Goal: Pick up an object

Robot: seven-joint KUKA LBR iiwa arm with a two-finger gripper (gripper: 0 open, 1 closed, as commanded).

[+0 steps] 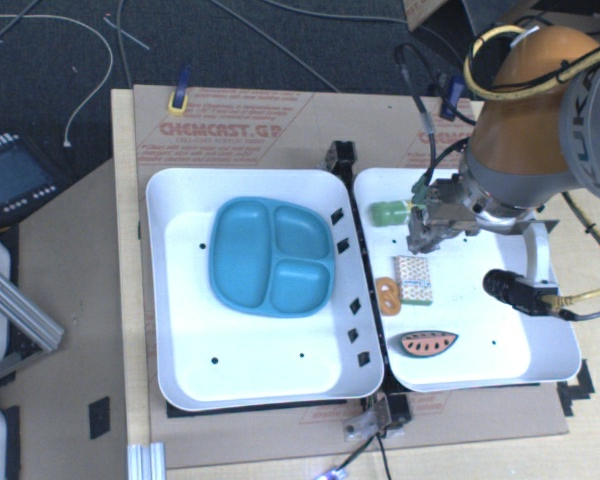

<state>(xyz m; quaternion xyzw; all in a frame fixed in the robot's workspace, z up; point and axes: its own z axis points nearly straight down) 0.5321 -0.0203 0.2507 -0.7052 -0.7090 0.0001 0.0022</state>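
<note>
My gripper (420, 240) hangs over the left part of the right bin (540, 358), just above a small checkered packet (414, 278). To the packet's left, by the bin's left wall, lies an orange pretzel-shaped piece (387, 295). A watermelon slice (427, 343) rests near the bin's front edge. At the back, a green object (387, 213) sits to the upper left of the gripper. I see nothing between the fingers.
The left bin (180, 298) holds a blue divided plate (272, 256). A black divider with clips (352, 268) runs between the two bins. The arm's grey and orange body (530, 118) overhangs the back right of the right bin.
</note>
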